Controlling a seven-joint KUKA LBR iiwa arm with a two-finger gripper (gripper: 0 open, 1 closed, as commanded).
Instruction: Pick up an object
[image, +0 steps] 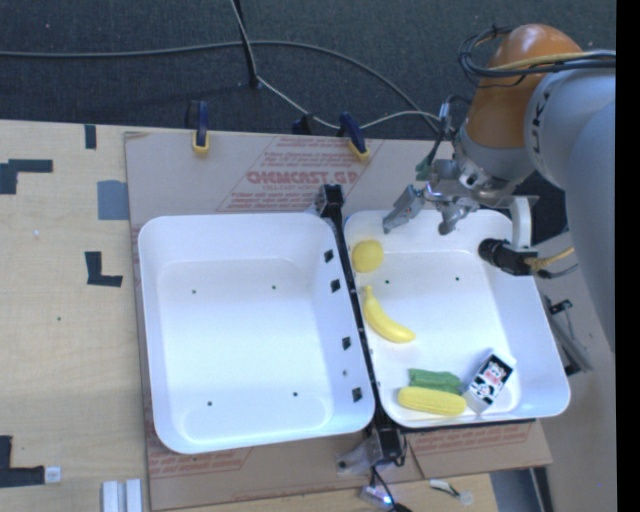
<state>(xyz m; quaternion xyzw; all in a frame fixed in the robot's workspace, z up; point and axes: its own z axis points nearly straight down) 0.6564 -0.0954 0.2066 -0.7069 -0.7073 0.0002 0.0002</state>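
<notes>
The gripper (428, 212) hangs over the far edge of the right bin (530, 330), its two grey fingers (400, 213) spread wide apart with nothing between them; one points toward the divider between the bins, the other (447, 219) hangs nearer the arm. Above it the arm (570, 120) shows its orange band (510, 80) and grey casing, and black lettering on the casing reads only in part, too cut off to make out. Just below and left of the gripper, a yellow ball (367, 255) lies in the right bin's far left corner, close to the wall. A banana (385, 320) lies nearer the middle of that bin, just beside the left wall. At the near edge a corn cob (431, 401) lies along the wall with a green piece (436, 379) touching its far side, and a small black and white box (490, 378) sits just right of them, its print too small to read. The left bin (240, 330) sits beside the right one, black clips joining their walls. Both bins rest on a cardboard sheet (260, 175) printed in red with "CHEMCAST G.P.", clamped at the far edge by two blue and yellow clamps (201, 128). Black cables (300, 95) cross the dark floor beyond
</notes>
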